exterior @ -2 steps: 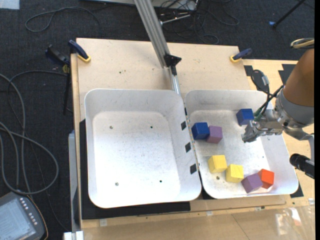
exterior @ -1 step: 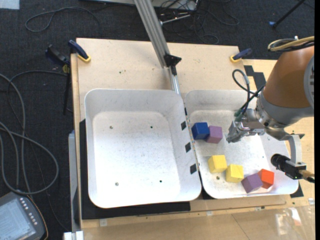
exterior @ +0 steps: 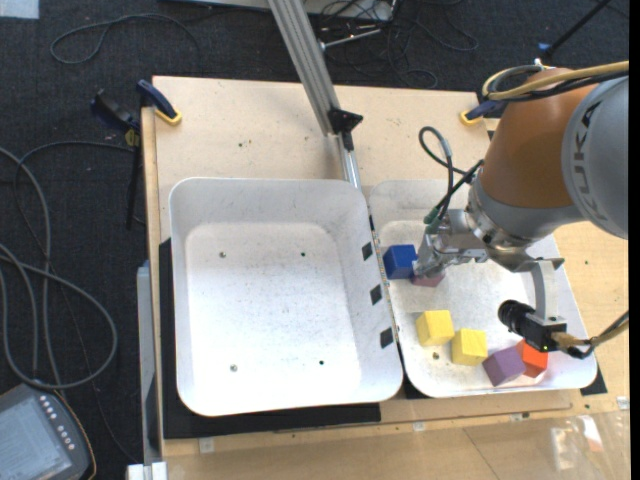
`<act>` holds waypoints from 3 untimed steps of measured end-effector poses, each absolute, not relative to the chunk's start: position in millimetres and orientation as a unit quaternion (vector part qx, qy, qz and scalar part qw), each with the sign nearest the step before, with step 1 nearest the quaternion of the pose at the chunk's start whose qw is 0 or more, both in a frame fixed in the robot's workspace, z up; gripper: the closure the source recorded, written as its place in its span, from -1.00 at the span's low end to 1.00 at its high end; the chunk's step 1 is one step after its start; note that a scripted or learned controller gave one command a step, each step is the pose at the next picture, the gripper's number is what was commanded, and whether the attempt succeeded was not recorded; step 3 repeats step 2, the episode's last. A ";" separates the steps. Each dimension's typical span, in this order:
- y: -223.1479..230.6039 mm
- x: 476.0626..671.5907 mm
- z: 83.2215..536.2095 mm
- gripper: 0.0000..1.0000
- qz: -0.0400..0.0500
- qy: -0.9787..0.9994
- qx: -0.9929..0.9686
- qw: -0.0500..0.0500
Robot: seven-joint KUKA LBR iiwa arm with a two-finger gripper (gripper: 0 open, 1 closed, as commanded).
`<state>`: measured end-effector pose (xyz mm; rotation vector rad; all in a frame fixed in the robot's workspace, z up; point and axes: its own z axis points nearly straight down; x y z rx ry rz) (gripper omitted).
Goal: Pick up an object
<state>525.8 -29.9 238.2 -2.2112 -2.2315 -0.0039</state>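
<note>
My gripper [exterior: 430,266] is low in the right bin [exterior: 575,373], near its left wall. A blue cube [exterior: 400,261] sits just left of it, close to or touching it. A small mauve piece [exterior: 429,280] peeks out right under the gripper's tip. Nearer the front of that bin lie two yellow cubes [exterior: 435,326] [exterior: 469,346], a purple block [exterior: 503,365] and an orange block [exterior: 535,359] beside it. The arm's orange band and grey wrist hide the back right of the bin.
The left bin [exterior: 185,268] lies beside the right one, their walls meeting near the blue cube. A slanted metal pole [exterior: 305,53] comes down to the bench behind the bins. A black fitting [exterior: 520,318] with cables hangs over the right bin's front.
</note>
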 end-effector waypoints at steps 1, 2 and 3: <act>24.7 524.0 246.2 1.00 -0.001 -0.710 -0.704 0.000; 84.5 519.9 240.8 1.00 0.000 -0.710 -0.704 0.001; 84.5 519.9 240.8 1.00 0.000 -0.710 -0.704 0.001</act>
